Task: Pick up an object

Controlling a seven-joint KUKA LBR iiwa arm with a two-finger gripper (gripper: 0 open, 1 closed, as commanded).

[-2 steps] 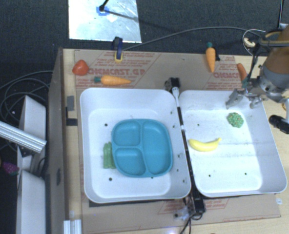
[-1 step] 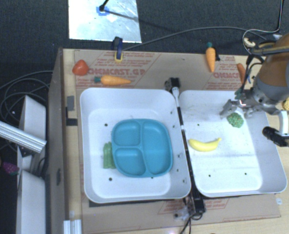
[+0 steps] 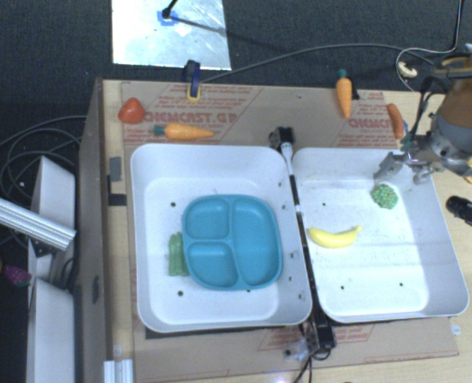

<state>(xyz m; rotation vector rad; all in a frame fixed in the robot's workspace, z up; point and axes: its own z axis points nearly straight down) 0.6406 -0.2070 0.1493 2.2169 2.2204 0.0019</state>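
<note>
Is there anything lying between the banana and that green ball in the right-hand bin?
No. In the camera view, only bare white bin floor separates the banana from the green ball.

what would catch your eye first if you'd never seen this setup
The bright blue divided plastic plate in the left white bin stands out first. Next come the yellow toy banana and the green knobbly toy in the right white bin, with the grey gripper just above the green toy.
</note>
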